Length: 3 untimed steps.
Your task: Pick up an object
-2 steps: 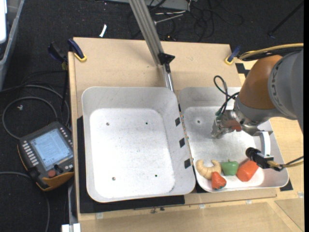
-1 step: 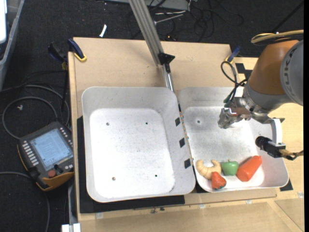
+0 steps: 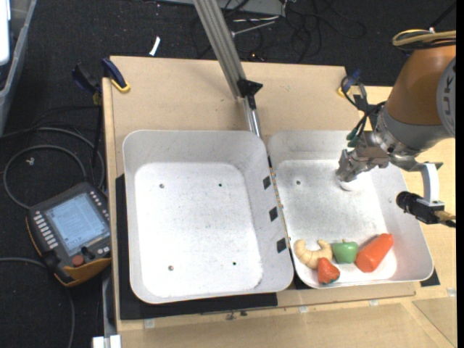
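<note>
Several toy foods lie along the near edge of the right bin [image 3: 319, 194]: a cream curved piece [image 3: 310, 251], a green pepper [image 3: 345, 251], an orange carrot [image 3: 375, 253] and a small red strawberry [image 3: 328, 270]. My gripper [image 3: 350, 174] hangs low over the bin's far middle, well behind that row, with something small and white just beneath its tip. The grey arm with its orange band [image 3: 424, 85] reaches in from the right.
The left bin [image 3: 145, 158] stands beside the right one, split from it by a raised shared rim [image 3: 274, 201]. A slanted metal pole [image 3: 221, 38] crosses behind the bins. A teach pendant [image 3: 71, 227] lies on the floor to the left.
</note>
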Each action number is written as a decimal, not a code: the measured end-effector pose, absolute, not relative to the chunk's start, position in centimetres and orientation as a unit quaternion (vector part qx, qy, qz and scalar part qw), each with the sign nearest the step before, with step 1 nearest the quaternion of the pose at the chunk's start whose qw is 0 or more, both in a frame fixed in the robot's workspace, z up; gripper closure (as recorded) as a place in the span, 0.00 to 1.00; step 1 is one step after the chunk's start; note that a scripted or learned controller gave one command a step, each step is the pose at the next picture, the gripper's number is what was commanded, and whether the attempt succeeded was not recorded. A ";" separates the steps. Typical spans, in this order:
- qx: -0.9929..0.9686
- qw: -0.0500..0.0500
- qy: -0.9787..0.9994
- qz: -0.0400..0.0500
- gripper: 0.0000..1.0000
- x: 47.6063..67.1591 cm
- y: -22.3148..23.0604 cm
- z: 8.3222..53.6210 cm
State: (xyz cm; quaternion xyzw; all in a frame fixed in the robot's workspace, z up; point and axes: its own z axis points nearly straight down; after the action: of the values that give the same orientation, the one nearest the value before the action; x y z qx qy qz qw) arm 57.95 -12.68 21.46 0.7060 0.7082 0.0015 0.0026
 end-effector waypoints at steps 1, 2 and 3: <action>0.704 0.000 0.710 0.001 1.00 59.5 -7.5 20.8; 0.704 0.000 0.710 0.001 1.00 61.4 -2.6 20.4; 0.704 0.000 0.710 0.002 1.00 63.0 3.5 21.5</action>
State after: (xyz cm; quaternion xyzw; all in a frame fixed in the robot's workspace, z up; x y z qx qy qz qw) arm 63.03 3.52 21.49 0.7037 0.7105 0.0020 0.0003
